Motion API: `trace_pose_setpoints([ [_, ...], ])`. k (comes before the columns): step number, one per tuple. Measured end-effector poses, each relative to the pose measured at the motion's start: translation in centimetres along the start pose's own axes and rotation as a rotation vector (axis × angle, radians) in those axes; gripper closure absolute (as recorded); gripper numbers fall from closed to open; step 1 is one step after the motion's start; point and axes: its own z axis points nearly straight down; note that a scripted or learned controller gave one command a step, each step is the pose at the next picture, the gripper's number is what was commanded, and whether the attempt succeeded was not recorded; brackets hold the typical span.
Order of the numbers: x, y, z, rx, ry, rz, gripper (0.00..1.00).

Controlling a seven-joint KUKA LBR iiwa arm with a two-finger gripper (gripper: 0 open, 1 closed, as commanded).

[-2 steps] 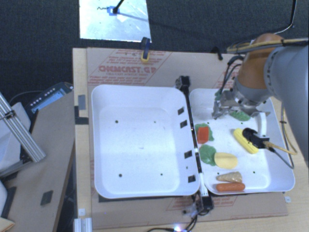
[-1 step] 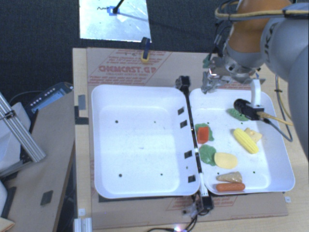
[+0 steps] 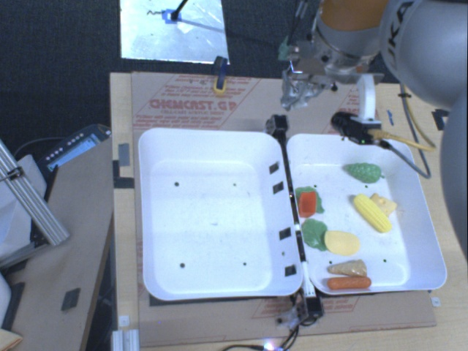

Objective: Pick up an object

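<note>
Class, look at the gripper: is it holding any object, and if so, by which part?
Nothing is held. The gripper hangs above the bench behind the bins, with no object between its fingers; the corn lies in the right bin.

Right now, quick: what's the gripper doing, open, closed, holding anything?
Gripper: raised above the far rim of the right bin; finger state cannot be told, and nothing shows between them.
</note>
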Motion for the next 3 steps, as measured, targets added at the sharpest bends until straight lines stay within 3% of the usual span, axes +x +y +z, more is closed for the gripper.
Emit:
trace_pose_setpoints([
  [1,8.3,2.3,-6.0,0.004,0.002,0.0,1.0],
  [2,16.4,2.5,-10.9,0.006,0.002,0.002,1.0],
  [3,16.3,0.3,-13.7,0.01,-0.001,0.007,1.0],
])
